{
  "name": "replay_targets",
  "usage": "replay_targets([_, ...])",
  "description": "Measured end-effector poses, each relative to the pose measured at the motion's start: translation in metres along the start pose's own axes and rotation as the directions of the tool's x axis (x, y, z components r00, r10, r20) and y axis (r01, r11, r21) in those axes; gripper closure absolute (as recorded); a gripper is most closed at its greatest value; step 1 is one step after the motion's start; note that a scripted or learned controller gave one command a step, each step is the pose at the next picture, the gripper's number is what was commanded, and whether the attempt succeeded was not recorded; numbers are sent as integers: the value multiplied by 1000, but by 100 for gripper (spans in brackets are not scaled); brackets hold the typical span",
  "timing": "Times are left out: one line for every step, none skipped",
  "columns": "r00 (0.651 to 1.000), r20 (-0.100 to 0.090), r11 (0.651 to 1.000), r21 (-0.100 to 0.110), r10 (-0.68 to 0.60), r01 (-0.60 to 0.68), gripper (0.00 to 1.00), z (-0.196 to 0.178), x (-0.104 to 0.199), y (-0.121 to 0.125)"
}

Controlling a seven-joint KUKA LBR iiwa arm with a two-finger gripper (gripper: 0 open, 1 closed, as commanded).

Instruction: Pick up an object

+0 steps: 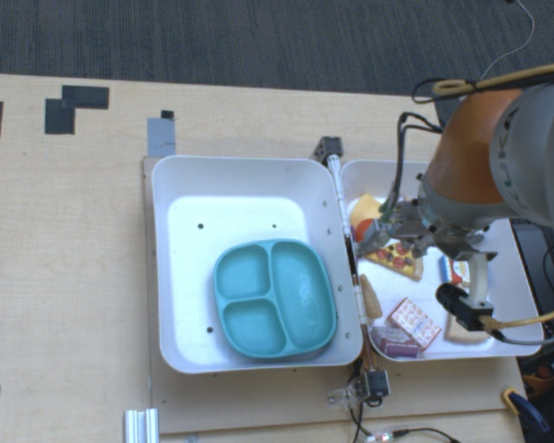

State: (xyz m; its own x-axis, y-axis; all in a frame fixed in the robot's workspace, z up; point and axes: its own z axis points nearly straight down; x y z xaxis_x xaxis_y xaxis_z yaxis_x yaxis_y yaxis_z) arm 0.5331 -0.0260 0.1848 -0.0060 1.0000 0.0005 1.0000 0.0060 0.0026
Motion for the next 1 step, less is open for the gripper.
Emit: replay_targets([1000,2,1000,-6,3,-3,0,93,-86,29])
